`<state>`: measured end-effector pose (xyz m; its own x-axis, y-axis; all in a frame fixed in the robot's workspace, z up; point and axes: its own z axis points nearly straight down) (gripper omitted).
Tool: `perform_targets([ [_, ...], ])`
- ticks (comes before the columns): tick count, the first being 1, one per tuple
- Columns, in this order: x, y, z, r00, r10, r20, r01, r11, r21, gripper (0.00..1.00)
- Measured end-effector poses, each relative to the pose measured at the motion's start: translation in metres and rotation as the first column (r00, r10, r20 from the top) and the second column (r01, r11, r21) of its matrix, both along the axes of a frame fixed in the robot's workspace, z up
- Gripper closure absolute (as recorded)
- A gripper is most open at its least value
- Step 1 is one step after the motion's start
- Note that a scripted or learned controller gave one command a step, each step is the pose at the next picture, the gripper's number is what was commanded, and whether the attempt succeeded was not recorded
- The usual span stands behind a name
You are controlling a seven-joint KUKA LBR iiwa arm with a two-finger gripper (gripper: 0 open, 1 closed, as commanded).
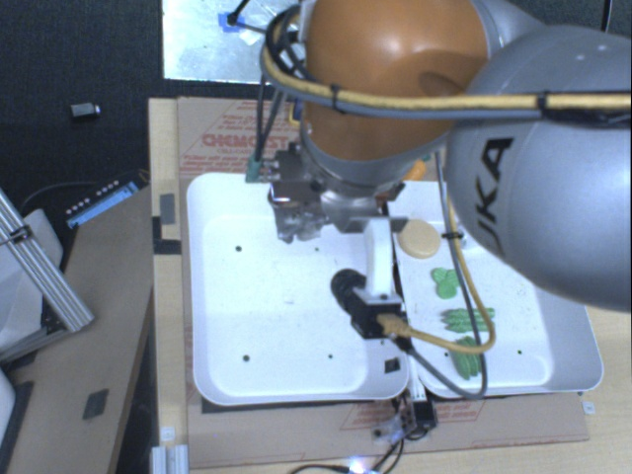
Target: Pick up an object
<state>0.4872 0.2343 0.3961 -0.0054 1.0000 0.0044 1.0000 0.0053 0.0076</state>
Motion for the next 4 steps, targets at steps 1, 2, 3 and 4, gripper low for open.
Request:
perform_targets([
  [1, 0.000, 0.000, 0.028, 1.000, 0.000, -0.003, 0.000, 1.000, -0.002, 1.00],
  [2, -0.001, 0.000, 0.057, 1.000, 0.000, -0.004, 0.000, 1.000, -0.002, 1.00],
  [3, -0.001, 0.000, 0.074, 1.000, 0.000, -0.004, 0.000, 1.000, -0.003, 1.00],
  [4, -0.001, 0.000, 0.089, 1.000, 0.000, -0.005, 0.000, 1.000, -0.003, 1.00],
])
